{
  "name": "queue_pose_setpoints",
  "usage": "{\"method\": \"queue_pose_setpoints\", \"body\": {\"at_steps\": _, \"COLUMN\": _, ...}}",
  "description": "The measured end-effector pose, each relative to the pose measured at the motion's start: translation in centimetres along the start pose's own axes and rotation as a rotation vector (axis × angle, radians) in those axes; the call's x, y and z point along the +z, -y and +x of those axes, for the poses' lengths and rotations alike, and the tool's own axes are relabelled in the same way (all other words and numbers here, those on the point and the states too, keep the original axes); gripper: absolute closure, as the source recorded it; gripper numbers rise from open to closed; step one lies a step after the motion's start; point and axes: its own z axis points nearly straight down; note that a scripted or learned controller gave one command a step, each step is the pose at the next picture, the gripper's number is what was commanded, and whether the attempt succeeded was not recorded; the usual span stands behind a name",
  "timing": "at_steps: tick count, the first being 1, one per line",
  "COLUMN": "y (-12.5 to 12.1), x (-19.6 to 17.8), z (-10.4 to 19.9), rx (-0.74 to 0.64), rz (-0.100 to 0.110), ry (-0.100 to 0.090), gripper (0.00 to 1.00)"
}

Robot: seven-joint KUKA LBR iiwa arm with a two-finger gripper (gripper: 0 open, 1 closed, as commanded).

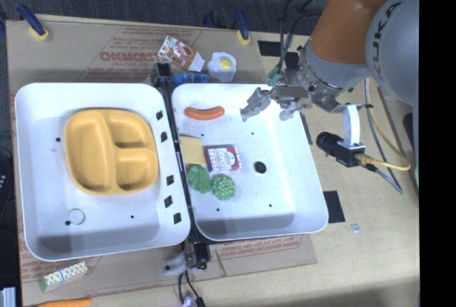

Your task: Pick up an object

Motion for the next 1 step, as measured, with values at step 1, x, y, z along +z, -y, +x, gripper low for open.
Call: {"method": "queue_pose_setpoints", "body": {"at_steps": 1, "y": 2.03, "x": 9.62, "z": 1.41, "rx": -0.141, "rz": 0.001, "ry": 0.0, "gripper": 0.0}}
